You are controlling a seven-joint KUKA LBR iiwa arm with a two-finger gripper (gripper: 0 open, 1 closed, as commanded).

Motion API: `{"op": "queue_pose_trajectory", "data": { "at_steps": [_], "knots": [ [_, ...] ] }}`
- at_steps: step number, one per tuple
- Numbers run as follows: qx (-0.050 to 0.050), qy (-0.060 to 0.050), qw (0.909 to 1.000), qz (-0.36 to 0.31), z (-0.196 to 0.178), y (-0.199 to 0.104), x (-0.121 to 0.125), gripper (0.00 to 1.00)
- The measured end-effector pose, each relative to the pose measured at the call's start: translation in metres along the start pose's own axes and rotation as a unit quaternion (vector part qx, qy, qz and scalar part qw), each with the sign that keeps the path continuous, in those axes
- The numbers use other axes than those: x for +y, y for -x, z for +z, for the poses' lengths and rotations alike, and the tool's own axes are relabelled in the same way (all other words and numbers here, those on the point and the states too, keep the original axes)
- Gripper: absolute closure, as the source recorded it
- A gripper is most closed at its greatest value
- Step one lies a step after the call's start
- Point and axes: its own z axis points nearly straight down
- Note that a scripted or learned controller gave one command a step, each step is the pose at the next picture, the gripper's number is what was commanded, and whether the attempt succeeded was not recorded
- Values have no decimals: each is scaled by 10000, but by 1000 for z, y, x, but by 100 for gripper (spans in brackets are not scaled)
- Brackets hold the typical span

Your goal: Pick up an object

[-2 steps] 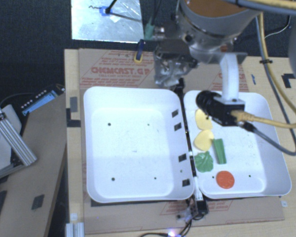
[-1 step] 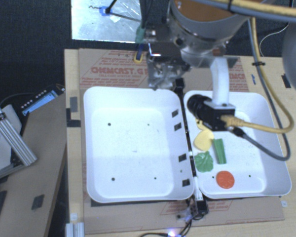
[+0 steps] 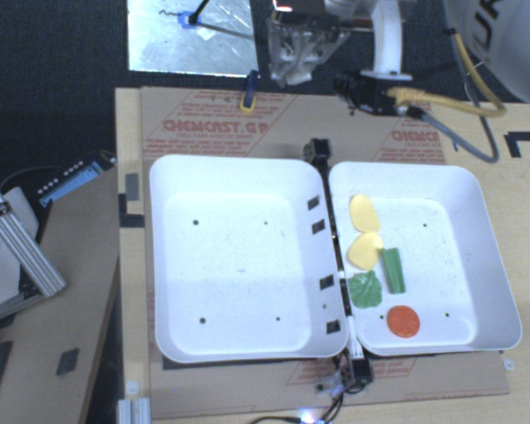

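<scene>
The right bin [image 3: 477, 228] holds several small objects along its left side: a pale yellow oval piece [image 3: 362, 210], a second yellow piece [image 3: 364, 251], a green stick [image 3: 393, 269], a leafy green piece [image 3: 366, 290] and an orange-red disc [image 3: 404, 321]. My gripper [image 3: 291, 60] hangs high at the top of the camera view, above the cardboard behind the bins and far from all the objects. Nothing shows between its fingers.
The left bin [image 3: 168, 263] sits beside the right one, joined by a black clipped seam [image 3: 331, 254]. Yellow and grey hoses [image 3: 450, 113] trail over the back right. A metal plate [image 3: 190, 20] lies at the back left, a rail [image 3: 18, 246] at the left edge.
</scene>
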Motion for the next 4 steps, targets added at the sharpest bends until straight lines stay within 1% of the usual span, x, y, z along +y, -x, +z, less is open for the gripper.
{"op": "queue_pose_trajectory", "data": {
  "at_steps": [1,2,4],
  "knots": [
    [14,-19,10000,-56,-2,-32,-56,100],
    [14,-22,10000,-46,-2,-30,-107,100],
    [10,-16,10000,-18,-2,-24,-104,100]
  ]
}}
